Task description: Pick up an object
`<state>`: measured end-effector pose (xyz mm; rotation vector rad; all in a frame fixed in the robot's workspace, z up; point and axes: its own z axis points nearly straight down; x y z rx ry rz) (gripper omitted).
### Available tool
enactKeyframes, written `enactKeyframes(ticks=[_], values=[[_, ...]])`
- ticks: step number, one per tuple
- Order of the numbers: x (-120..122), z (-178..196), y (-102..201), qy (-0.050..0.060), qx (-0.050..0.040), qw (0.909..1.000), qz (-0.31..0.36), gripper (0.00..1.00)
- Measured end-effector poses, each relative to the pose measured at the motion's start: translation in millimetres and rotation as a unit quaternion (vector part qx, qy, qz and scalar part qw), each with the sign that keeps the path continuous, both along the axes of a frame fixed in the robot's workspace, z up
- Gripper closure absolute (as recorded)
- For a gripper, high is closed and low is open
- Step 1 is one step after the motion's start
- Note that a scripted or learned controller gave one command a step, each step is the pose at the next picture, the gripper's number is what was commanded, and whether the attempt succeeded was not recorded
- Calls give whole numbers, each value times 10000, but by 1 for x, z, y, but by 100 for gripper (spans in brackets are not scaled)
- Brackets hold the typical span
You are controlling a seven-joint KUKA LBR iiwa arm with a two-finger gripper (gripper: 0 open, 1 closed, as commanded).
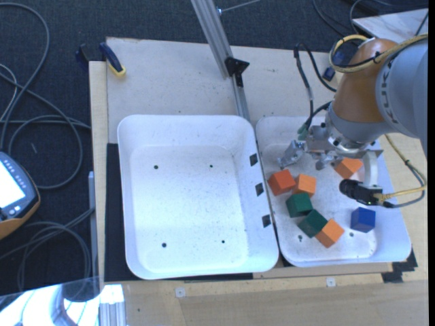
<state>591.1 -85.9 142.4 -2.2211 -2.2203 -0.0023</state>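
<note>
The right bin (391, 246) holds several small blocks. Two orange blocks (281, 180) (306, 184) lie side by side near its middle. Below them sit two green blocks (298, 204) (313, 223) and a third orange block (331, 233). A blue block (363, 219) lies toward the right wall. Another orange block (351, 167) is partly hidden under the arm. My gripper (306, 153) hangs low over the bin's upper middle, just above and right of the two orange blocks. No block shows in its grasp.
The left bin (129, 141) is a wide white tray beside the right one. A metal strut (217, 32) slants down to the gap between the bins. A black and yellow cable end (360, 191) hangs over the right bin.
</note>
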Motion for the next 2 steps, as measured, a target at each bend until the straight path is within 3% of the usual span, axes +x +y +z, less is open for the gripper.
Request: enactKeyframes(ticks=[2], values=[[12,108,79,-32,-1,10000,28,0]])
